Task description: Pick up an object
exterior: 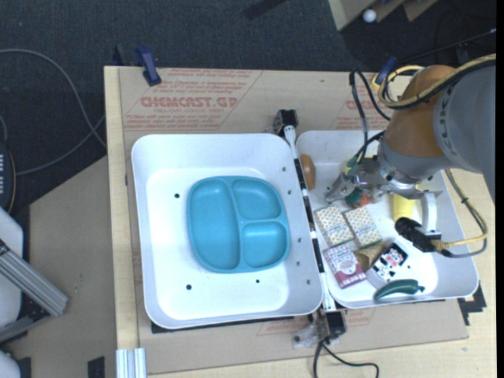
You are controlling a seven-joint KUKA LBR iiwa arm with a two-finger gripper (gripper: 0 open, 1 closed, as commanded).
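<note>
We cannot tell our end effector (356, 181) state as it sits low in the right bin (465, 274). The packets (346, 227) lie just below it; we should centre over one and descend straight, avoiding neighbours.

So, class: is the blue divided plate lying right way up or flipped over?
Right way up: the blue divided plate shows its three hollow compartments facing upward, flat in the left bin.

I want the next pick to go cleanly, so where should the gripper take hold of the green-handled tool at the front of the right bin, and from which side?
Grip the green-handled tool across the middle of its curved handle, coming straight down. It lies flat near the right white bin's front rim, so a side approach would likely hit the wall.
</note>
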